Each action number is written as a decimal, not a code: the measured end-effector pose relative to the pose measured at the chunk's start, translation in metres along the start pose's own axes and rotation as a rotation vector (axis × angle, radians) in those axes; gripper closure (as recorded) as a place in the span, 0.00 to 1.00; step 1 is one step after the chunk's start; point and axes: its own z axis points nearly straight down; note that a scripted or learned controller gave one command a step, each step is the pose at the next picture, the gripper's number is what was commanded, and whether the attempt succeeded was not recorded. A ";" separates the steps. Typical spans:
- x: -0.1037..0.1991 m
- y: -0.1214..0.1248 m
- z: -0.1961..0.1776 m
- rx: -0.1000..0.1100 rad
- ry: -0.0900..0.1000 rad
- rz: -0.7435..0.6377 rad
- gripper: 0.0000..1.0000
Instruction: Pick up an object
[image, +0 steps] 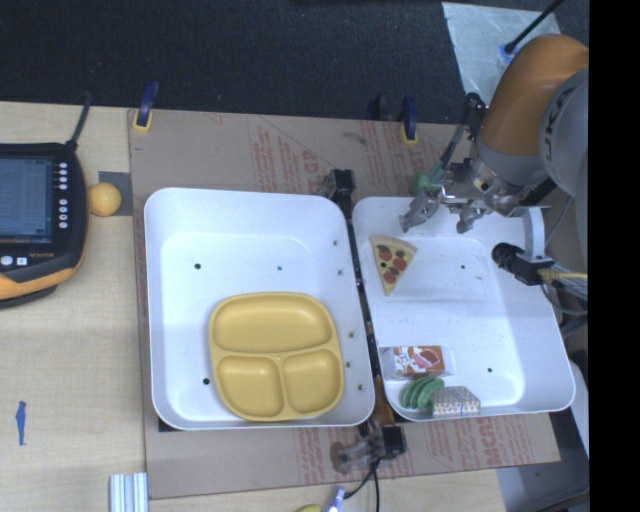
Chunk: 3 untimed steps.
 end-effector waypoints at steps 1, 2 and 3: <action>0.015 0.000 0.044 -0.001 -0.001 0.000 0.00; 0.017 0.001 0.077 0.000 -0.001 -0.001 0.00; 0.017 0.001 0.077 0.000 -0.001 -0.001 0.00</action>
